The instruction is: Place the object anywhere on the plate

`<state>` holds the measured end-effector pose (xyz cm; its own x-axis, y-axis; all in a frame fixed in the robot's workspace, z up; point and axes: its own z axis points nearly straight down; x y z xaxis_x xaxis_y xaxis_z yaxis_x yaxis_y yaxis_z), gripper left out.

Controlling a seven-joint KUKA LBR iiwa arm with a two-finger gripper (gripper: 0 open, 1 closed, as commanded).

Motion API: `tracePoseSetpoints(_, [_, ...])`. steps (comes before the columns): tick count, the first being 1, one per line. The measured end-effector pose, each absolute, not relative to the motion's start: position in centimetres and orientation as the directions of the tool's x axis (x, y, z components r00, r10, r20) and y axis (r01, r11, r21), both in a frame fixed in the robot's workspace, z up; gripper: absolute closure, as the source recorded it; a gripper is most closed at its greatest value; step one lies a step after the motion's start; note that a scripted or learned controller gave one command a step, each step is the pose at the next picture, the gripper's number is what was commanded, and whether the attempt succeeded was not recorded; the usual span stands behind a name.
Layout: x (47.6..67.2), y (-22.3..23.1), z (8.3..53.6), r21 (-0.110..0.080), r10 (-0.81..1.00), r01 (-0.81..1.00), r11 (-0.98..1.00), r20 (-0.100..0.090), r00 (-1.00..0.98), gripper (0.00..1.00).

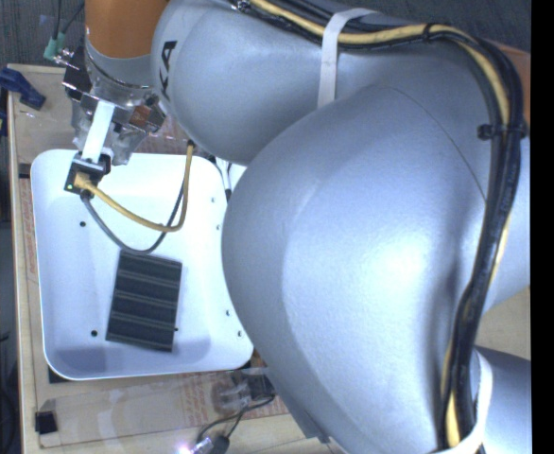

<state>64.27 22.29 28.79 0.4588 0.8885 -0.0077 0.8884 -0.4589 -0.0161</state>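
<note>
Ribbed black slab (145,301) lies flat in the white bin (55,253), well apart from the end effector (118,123); can't tell if that's apart or together

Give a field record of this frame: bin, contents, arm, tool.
bin: white bin, view's left
contents: one dark ribbed slab, flat on the bin floor, toward its near edge
arm: grey arm with orange band, covering the view's centre and right
tool: tool by the bin's far edge, apart from the slab
</note>
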Motion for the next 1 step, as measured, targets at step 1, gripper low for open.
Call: tracePoseSetpoints(1, [56.69,15.21,38.28,-0.002,0.918,0.918,-0.397,0.000,0.397,1.00])
